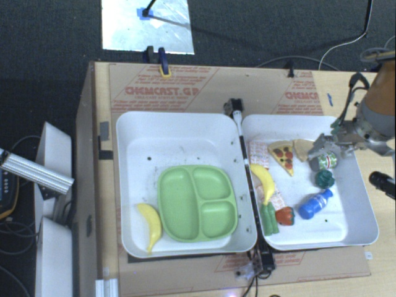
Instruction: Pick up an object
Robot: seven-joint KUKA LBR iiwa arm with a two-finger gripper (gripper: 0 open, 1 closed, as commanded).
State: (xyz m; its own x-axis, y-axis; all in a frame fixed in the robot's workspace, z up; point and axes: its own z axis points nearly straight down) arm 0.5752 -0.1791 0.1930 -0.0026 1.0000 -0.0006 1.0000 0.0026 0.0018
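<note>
Camera view, fixed overhead, slanted. Desk (pixel 185 82) carries two shallow white bins side by side. Left bin (pixel 179 132) holds a green divided plate (pixel 197 202) lying flat at centre, three compartments up, and a yellow banana (pixel 150 225) just beside the plate's lower left edge, near the bin's front left corner. Right bin (pixel 356 228) holds the remaining items: a pizza slice toy (pixel 283 154) toward the back left, with a pale tan piece (pixel 302 148) just right of it; a second banana (pixel 265 181) along the left wall, resting on a patterned flat packet (pixel 260 155); a green vegetable-shaped piece (pixel 268 218) and a red piece (pixel 284 215) touching each other near the front left; a blue bottle (pixel 314 204) lying tilted at the front centre; a dark teal round object (pixel 325 179) just above the bottle. Arm (pixel 380 113) reaches in from the right, gripper (pixel 326 155) low over the right bin's back right area. A small green and silver can (pixel 328 161) sits right at the fingers; whether they are spread, pressed together or pinching the can cannot be told, as the gripper body and can overlap. Can lies just above the teal object, well apart from the left bin.
</note>
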